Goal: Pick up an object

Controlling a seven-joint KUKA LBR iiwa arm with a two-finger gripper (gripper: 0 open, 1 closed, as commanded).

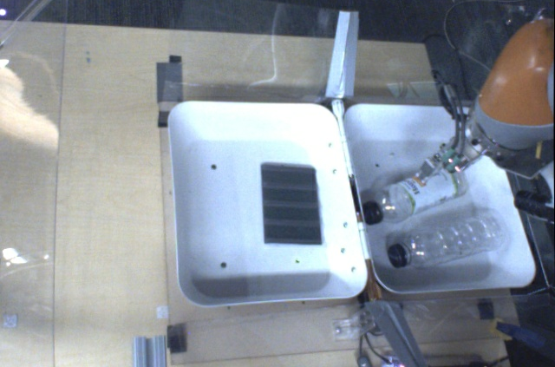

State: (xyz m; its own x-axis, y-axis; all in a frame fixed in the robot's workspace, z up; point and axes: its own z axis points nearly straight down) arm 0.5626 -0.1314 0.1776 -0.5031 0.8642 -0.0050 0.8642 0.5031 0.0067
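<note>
The two-finger gripper [447, 159] reaches down into the right white bin [381, 127], its tip at the base end of a small clear plastic bottle with a black cap and pale label [412, 196]. Whether it clasps the bottle cannot be told. That bottle lies tilted, cap toward the bin divider. Just beside it lies a larger clear ribbed plastic bottle [451, 239]. The left white bin [208, 183] holds a flat dark ridged rectangular block [290, 202].

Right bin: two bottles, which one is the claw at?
The labelled bottle, farther from the camera. The claw sits at its base end. The clear ribbed bottle lies apart, nearer the bin's front wall.
</note>
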